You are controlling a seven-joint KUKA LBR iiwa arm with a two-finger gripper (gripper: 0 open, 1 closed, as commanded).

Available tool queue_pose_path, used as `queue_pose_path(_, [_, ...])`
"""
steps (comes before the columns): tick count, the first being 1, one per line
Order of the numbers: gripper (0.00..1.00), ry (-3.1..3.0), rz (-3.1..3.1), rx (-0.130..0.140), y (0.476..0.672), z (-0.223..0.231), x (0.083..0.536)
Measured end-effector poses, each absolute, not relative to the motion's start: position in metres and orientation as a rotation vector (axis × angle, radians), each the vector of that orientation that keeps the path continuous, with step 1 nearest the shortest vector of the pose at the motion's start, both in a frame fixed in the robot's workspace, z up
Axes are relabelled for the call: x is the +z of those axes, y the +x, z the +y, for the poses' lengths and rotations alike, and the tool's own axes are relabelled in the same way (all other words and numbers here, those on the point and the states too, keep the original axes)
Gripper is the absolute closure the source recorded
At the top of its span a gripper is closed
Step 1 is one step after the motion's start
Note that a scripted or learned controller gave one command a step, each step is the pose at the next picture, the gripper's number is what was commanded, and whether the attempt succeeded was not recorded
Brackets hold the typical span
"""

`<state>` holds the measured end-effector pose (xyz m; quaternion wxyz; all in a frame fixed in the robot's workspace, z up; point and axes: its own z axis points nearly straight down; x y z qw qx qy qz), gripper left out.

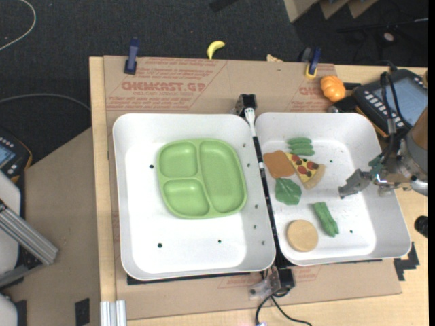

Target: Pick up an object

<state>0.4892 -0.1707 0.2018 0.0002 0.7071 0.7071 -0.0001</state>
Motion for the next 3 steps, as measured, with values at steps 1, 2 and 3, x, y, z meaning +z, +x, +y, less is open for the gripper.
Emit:
queue_pose_path(1, [0.00,2.200,2.221,0.020,0.504,-0.109,0.358])
queue_pose_path(2, [1.00,2.216,2.219,0.004,0.502,-0.112,0.359])
queue_pose_path(3, [1.00,2.213,2.234,0.001,0.493,-0.031,0.362])
